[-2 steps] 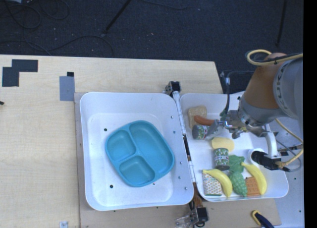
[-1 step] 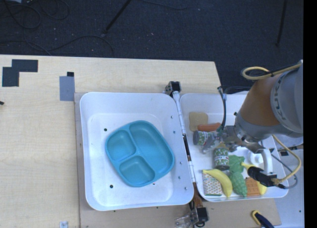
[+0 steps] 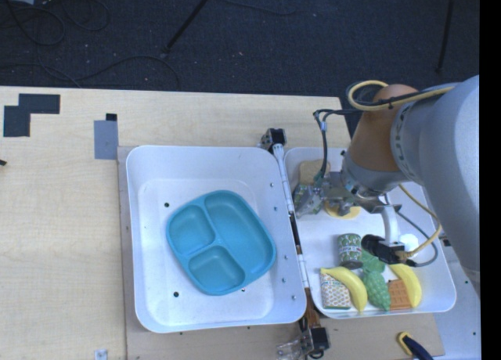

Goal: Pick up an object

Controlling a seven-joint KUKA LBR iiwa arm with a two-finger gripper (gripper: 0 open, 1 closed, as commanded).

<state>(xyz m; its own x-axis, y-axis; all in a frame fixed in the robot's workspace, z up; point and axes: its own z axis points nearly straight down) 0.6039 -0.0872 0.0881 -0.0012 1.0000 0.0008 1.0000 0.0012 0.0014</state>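
Bananas, a can and small packets lie in the right bin; the tool hovers above, grip indiscernible.

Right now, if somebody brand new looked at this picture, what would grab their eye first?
Probably the bright blue divided plate lying alone in the left bin. Next, the big grey arm with its orange band, reaching in from the right over the right bin. Below it that bin's lower part is crowded with small things, among them a yellow banana and a green-labelled can.
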